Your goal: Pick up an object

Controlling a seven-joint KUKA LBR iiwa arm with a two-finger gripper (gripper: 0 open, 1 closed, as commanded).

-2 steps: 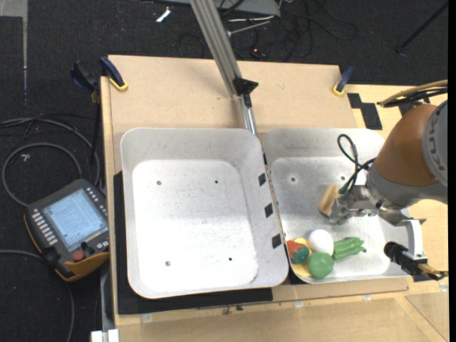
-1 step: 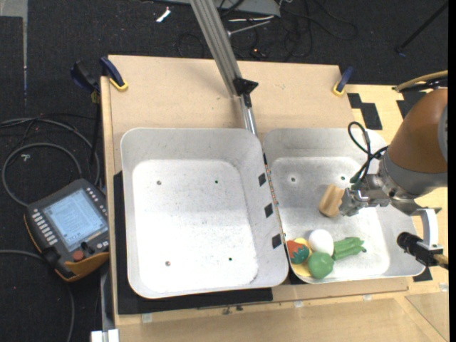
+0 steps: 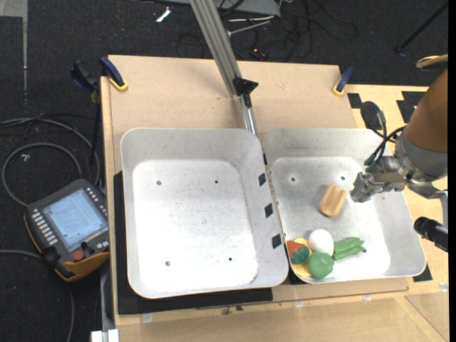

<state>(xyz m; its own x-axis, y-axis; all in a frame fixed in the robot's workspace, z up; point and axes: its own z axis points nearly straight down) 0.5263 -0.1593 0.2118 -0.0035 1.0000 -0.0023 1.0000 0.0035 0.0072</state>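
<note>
In the right bin [image 3: 399, 262] lie a tan block [image 3: 332, 200] near the middle and a cluster at the front left: a white ball [image 3: 320, 241], a green round piece [image 3: 321, 264], a green pepper-like piece [image 3: 348, 248] and a red-yellow piece [image 3: 298, 251]. My gripper [image 3: 362, 189] hangs low in the bin just right of the tan block, close beside it. Nothing shows between its fingers.
The left bin [image 3: 135, 191] sits beside the right one, their rims meeting at the middle. A slanted metal pole [image 3: 217, 41] runs from the top down to the bins' back junction. A teach pendant [image 3: 68, 223] lies off the bench at left. Clamps [image 3: 112, 73] grip the board's back corners.
</note>
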